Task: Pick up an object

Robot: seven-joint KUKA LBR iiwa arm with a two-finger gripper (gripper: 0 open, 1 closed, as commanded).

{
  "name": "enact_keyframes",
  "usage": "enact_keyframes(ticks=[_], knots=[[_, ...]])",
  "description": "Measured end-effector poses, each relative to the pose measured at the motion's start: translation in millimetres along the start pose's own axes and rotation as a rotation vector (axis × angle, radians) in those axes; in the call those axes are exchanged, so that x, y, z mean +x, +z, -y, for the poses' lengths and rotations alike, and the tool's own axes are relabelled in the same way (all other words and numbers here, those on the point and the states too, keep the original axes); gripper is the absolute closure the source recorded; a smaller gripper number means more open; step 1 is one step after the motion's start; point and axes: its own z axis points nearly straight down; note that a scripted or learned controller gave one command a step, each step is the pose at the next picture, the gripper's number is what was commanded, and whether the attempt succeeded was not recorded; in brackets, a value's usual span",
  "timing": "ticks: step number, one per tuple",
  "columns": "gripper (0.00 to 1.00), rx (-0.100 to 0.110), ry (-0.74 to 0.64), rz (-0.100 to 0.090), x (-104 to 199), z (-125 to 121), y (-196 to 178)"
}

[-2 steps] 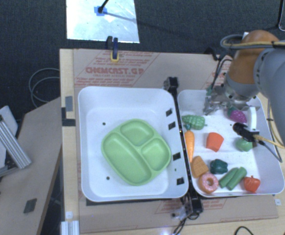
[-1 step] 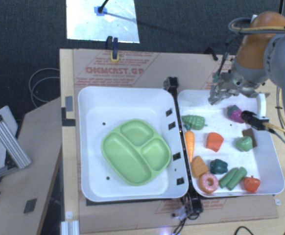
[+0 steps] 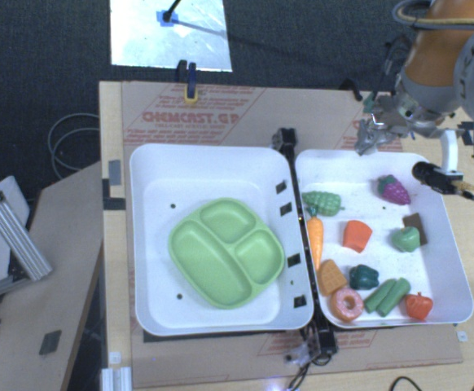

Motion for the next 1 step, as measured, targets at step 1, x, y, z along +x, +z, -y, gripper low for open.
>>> enact_keyframes(ticks=[1], knots=[[1.00, 0.006, 0.001, -0.001, 0.2, -1.0, -4.2]])
